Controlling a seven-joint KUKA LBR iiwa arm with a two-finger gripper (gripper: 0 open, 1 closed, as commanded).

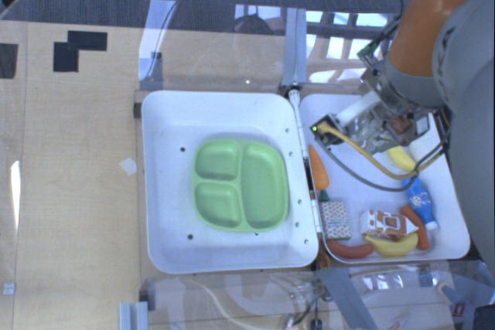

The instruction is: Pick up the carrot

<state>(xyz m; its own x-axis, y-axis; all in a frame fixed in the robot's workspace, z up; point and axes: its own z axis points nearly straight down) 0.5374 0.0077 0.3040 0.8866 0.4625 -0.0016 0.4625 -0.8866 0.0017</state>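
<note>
Near edge, right bin (456,239): banana (393,245), sausage (349,250), small carton (335,219).

Carrot (318,168): lies against that bin's left wall, lengthwise. Likely a light, stiff, smooth plastic toy; take across thick middle.

Tool (370,129): farther back, above bin; whether open or closed cannot be told.

From my station I can't read a single word, number or brand anywhere. The small carton (389,222) in the right bin (456,232) carries printed orange and white artwork, the blue bottle (419,202) beside it a pale label, and the checkered packet (335,219) a fine pattern, but all of it is too small and blurred for me to make out. The black blocks (78,49) on the table (69,166) are plain shapes, not lettering.
</note>
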